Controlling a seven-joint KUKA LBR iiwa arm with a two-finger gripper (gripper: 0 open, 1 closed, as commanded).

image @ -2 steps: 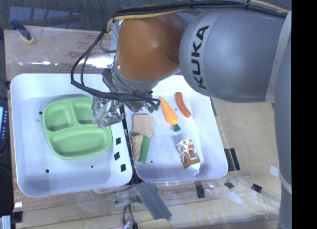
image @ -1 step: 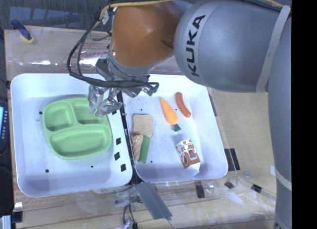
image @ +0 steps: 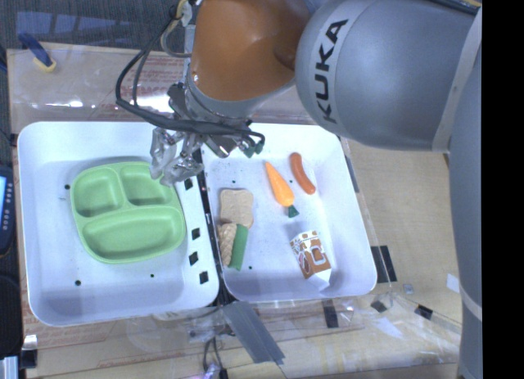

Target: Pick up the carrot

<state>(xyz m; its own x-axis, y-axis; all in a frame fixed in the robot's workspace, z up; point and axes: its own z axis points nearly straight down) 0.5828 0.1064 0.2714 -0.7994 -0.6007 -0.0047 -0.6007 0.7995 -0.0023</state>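
The carrot (image: 280, 187), orange with a small green stem end, lies in the right bin (image: 348, 197), just left of a sausage (image: 303, 173). My gripper (image: 173, 160) hangs over the divide between the two bins, at the top right edge of the green tray (image: 127, 214), well left of the carrot. Its metal fingers (image: 162, 155) point down and stand slightly apart with nothing between them. The big grey and orange arm covers the back of the right bin.
The left bin (image: 41, 205) holds the green three-compartment tray. In the right bin also lie a slice of bread (image: 237, 205), a cracker and green stick (image: 232, 244), and a small printed carton (image: 311, 256). Black cables loop beside the wrist.
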